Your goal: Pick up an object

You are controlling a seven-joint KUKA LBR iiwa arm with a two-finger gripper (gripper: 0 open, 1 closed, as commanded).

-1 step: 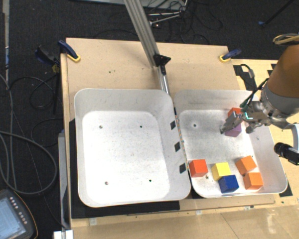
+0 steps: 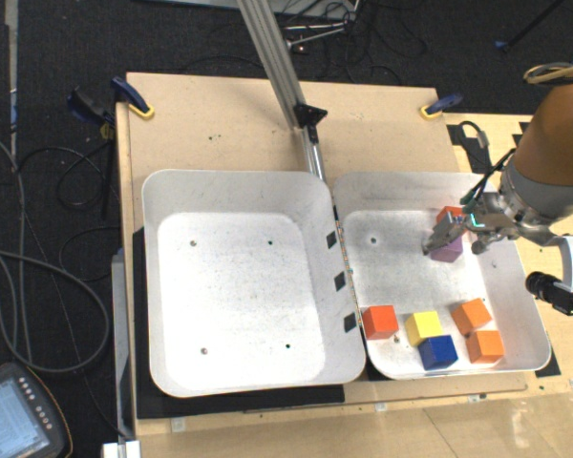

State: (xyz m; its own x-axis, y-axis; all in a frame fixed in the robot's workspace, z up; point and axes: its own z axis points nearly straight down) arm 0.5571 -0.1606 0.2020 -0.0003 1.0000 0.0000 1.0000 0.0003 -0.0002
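Observation:
My gripper (image 2: 456, 241) hangs low over the upper middle of the right bin (image 2: 401, 232), reaching in from the right. Its two dark fingers stand apart, so it is open. A purple block (image 2: 447, 250) sits on the bin floor between them, close against the left finger (image 2: 433, 244). A red-orange block (image 2: 449, 218) shows just behind the purple one, partly hidden by the gripper body. I cannot see whether either finger touches the purple block.
Along the right bin's front edge lie a red-orange block (image 2: 380, 321), a yellow block (image 2: 423, 326), a blue block (image 2: 438, 351) and two orange blocks (image 2: 472, 314) (image 2: 485, 346). The left bin (image 2: 162, 256) stands beside it. A metal pole (image 2: 277, 55) slants in at the back.

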